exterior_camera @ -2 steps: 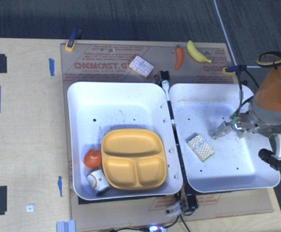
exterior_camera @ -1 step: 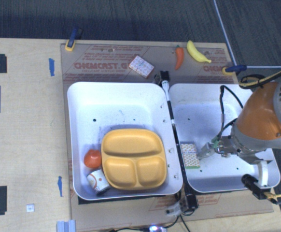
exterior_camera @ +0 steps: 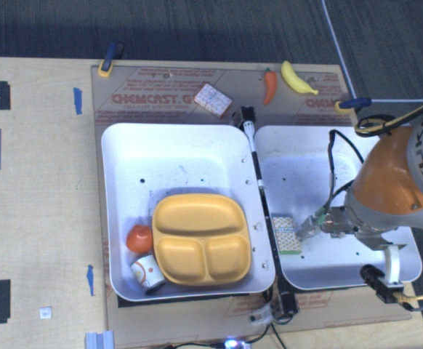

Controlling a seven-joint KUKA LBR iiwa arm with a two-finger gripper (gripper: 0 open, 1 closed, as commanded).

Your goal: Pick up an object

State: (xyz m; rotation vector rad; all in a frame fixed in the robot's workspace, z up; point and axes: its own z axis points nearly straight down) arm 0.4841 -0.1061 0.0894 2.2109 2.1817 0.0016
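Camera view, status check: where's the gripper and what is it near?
Gripper low in right bin, at the patterned sponge by the left wall. Grasp unconfirmed. Yellow tray, tomato and small can sit in left bin.

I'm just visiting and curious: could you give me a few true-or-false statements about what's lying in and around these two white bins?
1. The yellow divided tray lies in the left bin. True.
2. The banana is inside the right bin. False: it lies on the board behind the bins, beside the red pepper.
3. A red ball sits by the tray's left side. True.
4. The pincer hangs over the left bin. False: it is over the right bin, near a small patterned pad.
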